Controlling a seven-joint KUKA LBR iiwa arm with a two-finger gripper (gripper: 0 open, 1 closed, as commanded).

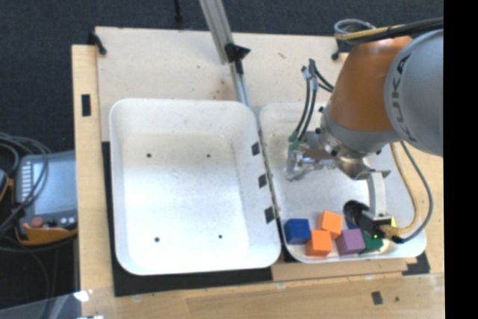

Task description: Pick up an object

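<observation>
Claw (299,163) low in right bin (280,119); grip state unreadable. Blue block (297,230) just below claw, orange blocks (326,232) and purple block (349,241) beyond. Risk: tight cluster against bin wall could block finger entry.

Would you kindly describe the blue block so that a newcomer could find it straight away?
Look in the right-hand bin, at the cluster of small blocks along its near edge. The blue block is the leftmost of them, nearest the wall shared with the other bin; its neighbours are orange, purple and green.

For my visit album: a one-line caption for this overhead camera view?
Arm's tool over the right bin, above coloured blocks clustered at its near edge.
</observation>
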